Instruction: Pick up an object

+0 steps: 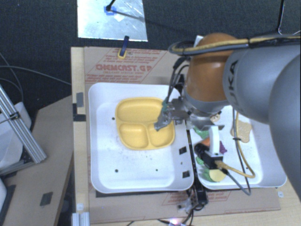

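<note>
risk: tool (pixel 162 121) at yellow tray (pixel 141 124) right rim | grip state: cannot tell | shallow rim may slip, tray drags

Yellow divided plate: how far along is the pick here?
Done: the gripper has reached the right rim of the yellow divided plate in the left bin. In hand: nothing clearly gripped. Left: grasp and lift; the plate sits flat, and small items lie in the right bin.

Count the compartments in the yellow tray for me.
3: one long compartment across the far side of the tray, two smaller ones along the near side. The gripper overlaps the right edge.
</note>
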Tool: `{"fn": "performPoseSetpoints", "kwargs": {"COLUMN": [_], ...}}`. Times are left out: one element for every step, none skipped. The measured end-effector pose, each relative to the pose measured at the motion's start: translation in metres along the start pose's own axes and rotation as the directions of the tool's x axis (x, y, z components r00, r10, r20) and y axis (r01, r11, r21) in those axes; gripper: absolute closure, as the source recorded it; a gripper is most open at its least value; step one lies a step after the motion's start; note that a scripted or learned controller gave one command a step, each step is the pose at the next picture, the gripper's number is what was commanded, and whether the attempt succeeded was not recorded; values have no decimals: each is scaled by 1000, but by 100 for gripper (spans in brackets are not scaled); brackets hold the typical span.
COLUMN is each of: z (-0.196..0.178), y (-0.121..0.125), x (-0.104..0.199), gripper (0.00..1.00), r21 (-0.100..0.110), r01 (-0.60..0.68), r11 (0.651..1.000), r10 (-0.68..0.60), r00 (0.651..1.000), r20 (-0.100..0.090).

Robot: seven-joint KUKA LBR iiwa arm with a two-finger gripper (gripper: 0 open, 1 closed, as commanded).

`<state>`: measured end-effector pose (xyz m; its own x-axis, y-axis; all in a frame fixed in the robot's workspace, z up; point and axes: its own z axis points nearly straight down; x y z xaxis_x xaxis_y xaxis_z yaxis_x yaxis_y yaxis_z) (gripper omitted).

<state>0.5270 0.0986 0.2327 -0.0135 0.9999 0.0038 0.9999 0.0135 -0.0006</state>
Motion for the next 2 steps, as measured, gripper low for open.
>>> {"fn": "performPoseSetpoints", "kwargs": {"z": [-13, -12], "y": [1, 1], "x": [-6, -7], "gripper": [100, 0], "r21": [-3, -2], "r01": [-8, -9], "r11": [1000, 1000], "r10": [8, 9], "r00": [1000, 1000], "r20": [3, 3]}}
